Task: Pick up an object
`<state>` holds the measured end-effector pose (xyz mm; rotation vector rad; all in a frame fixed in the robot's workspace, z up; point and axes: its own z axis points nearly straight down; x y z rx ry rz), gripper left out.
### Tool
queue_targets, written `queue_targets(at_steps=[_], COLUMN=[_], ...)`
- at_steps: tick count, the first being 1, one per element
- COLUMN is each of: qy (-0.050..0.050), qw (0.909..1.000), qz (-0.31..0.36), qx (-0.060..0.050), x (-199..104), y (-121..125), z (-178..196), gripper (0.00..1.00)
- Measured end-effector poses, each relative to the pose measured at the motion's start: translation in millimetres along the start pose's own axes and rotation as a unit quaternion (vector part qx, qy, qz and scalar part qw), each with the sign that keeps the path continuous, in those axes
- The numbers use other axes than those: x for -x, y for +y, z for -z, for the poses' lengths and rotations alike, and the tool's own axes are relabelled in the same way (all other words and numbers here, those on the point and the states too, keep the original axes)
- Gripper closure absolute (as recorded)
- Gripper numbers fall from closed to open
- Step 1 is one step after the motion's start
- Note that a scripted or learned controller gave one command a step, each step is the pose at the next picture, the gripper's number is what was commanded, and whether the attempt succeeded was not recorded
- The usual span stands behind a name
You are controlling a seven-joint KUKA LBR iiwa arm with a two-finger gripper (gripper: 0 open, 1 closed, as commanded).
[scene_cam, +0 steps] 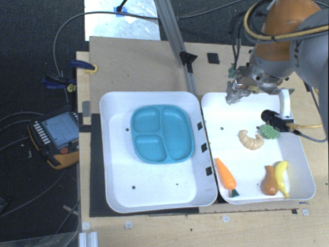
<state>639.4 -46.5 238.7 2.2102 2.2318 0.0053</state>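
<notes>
Two shallow white bins are seen side by side on the worktop [139, 60]. The left bin [118, 189] carries just one thing, a blue divided plate [162, 134] with three compartments, laid flat near the bin's middle.

The right bin [303, 174] is where the pickable stuff is, five pieces counted: one orange carrot [225, 175] with a green stub at the near-left edge, one pale croissant-shaped pastry [251, 140] around the middle, one small green piece [269, 132] just right of the pastry and partly tucked under a black part of the arm, one yellow banana [281, 178], and one brown-orange pear-shaped piece [269, 182] touching the banana at the near-right corner.

The gripper [234, 94] is found over the far-left corner of the right bin, well apart from all five pieces. Nothing is seen between the fingers, though whether they're apart or together really can't be made out at this angle.

Other stuff around: a grey pole [172, 30] slanting across the far side of the worktop, blue-handled clamps [72, 76] at the left edge, and a handheld control pendant [55, 138] lying on the dark floor to the left, with cables looped round it.
</notes>
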Motion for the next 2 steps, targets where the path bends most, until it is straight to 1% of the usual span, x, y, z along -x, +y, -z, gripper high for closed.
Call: queue_targets(at_steps=[1,2], qy=[0.000,0.000], qw=[1.0000,1.0000], qz=[0.001,0.000], qx=[0.000,-0.001], x=[-56,-110], y=[3,-2], z=[8,5], gripper=[1.00,1.00])
